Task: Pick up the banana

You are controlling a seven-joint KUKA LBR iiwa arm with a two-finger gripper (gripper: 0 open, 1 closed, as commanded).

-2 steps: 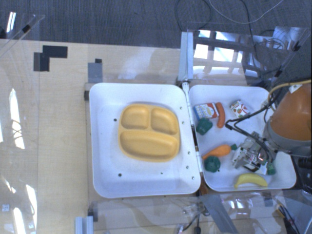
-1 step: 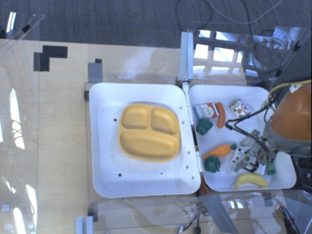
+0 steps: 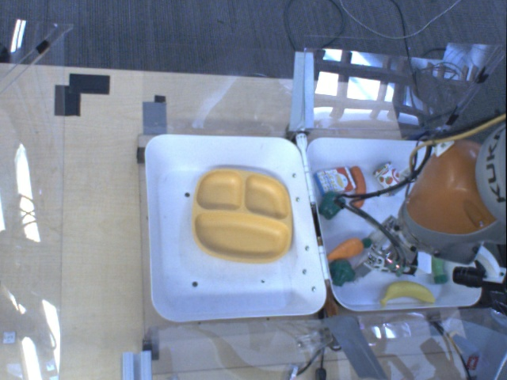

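The banana (image 3: 408, 294) lies flat at the near edge of the right bin (image 3: 394, 151), just below the gripper (image 3: 386, 257). Whether the gripper is apart or together, I cannot tell. The banana looks light, smooth and curved; gripping across its middle seems safest.

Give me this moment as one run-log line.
task: pick up banana | gripper: low in right bin | banana: on bin floor, below gripper in view, not held | yellow tray: left bin

The banana (image 3: 408, 293) lies in the right bin (image 3: 348, 295), the tray (image 3: 242, 214) in the left bin (image 3: 170, 236).
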